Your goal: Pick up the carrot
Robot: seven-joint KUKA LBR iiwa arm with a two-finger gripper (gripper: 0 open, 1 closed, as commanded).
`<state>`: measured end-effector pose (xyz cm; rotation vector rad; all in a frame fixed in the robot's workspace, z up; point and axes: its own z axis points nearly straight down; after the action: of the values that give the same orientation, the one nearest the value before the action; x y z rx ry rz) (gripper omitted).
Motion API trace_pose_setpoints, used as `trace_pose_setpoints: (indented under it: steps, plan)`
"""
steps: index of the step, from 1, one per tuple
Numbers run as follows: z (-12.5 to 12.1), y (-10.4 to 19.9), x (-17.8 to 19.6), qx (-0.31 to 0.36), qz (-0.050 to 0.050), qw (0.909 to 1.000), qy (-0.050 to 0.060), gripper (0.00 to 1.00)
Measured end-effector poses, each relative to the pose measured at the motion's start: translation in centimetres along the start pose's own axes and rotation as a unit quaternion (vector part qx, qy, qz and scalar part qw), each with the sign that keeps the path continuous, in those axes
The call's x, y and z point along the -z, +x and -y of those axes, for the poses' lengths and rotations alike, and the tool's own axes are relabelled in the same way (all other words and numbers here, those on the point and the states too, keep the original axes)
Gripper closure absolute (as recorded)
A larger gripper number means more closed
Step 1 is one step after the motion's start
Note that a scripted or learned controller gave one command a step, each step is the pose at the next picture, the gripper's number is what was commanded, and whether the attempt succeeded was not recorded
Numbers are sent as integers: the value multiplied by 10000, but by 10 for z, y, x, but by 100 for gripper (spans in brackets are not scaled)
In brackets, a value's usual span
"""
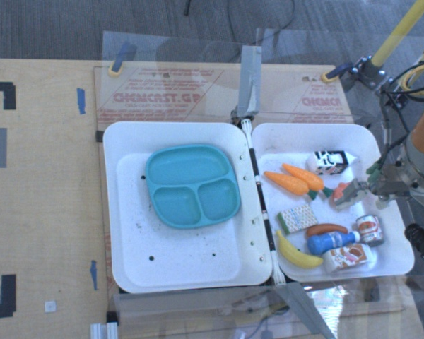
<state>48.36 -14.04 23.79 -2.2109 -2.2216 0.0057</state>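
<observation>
Gripper (348, 193) hangs beside the stiff, light orange plastic carrot (288, 183), finger state unclear; grab mid-body, it's slippery.

glossy plastic carrot (285, 182), smooth matt teal plate (192, 186), wood bench (42, 189).

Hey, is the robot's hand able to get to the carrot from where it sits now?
Probably yes. The hand sits low in the right bin, just right of the carrot. The carrot's top is uncovered; only the black-and-white carton lies close behind it.
</observation>
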Motion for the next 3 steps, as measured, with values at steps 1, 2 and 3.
trace_pose_setpoints:
  steps: [1,2,3]
  plan:
    - [-45,26,-22,738,15,9973,-23,0]
    - [-98,87,-56,649,15,9979,-20,0]
    - [-96,40,-144,531,6,9986,-18,0]
